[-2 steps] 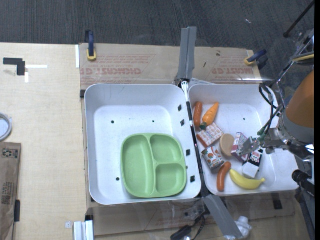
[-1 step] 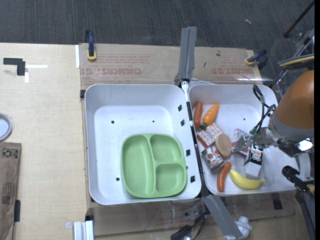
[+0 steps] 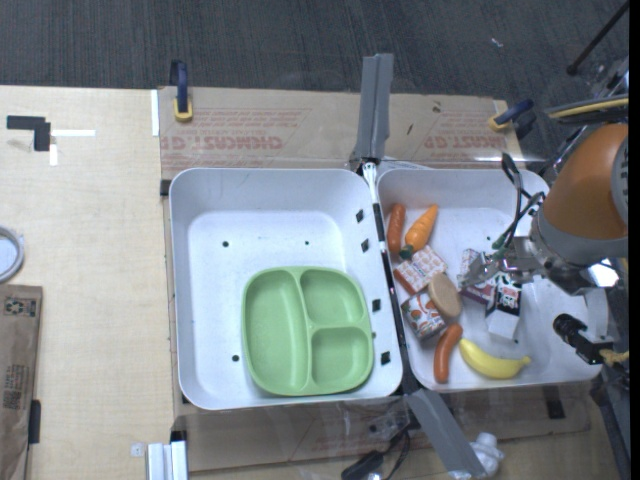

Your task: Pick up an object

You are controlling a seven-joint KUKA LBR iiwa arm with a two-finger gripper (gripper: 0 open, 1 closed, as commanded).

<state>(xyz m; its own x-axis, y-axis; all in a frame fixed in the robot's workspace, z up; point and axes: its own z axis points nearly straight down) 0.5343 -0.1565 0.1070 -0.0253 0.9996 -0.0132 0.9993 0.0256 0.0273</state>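
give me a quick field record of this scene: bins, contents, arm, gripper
left bin: holds a green divided plate
right bin: toy food, namely carrot, banana, two sausages, small printed packets
arm: reaches in from the right, over the right bin
gripper: low in the right bin, beside the packets
grasp: cannot tell
bench: pale wood, roll of tape at left edge

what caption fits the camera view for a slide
Arm's gripper reaches into the right bin among toy foods, near a banana; a green divided plate sits in the left bin.
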